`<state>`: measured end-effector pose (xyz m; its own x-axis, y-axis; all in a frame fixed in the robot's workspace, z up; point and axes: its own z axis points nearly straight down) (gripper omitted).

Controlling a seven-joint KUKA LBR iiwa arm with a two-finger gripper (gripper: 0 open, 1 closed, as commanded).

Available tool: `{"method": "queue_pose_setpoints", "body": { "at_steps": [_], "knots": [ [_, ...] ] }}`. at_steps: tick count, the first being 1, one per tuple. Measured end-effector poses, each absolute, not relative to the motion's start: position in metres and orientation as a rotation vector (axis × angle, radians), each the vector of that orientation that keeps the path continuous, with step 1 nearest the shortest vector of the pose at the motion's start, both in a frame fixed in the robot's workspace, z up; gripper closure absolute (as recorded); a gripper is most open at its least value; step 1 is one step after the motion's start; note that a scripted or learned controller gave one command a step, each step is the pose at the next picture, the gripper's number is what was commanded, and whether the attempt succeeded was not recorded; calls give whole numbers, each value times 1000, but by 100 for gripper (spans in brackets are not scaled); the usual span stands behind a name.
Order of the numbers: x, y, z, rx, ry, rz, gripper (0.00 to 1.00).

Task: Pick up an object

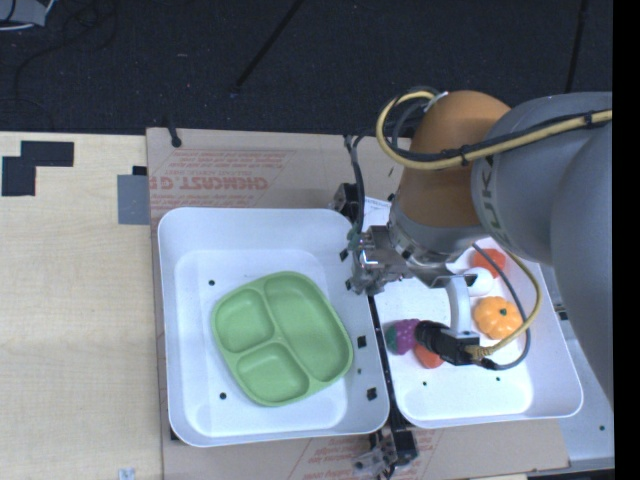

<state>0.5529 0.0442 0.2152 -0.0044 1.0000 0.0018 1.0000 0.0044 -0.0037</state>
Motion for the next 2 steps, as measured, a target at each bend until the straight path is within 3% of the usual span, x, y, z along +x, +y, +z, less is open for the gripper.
{"method": "queue_pose_setpoints", "body": {
  "at_steps": [1, 2],
  "knots": [
    [573, 101, 217, -2216, -2225, 2, 100],
    [572, 99, 216, -2217, -2223, 6, 0]
  ]
}}
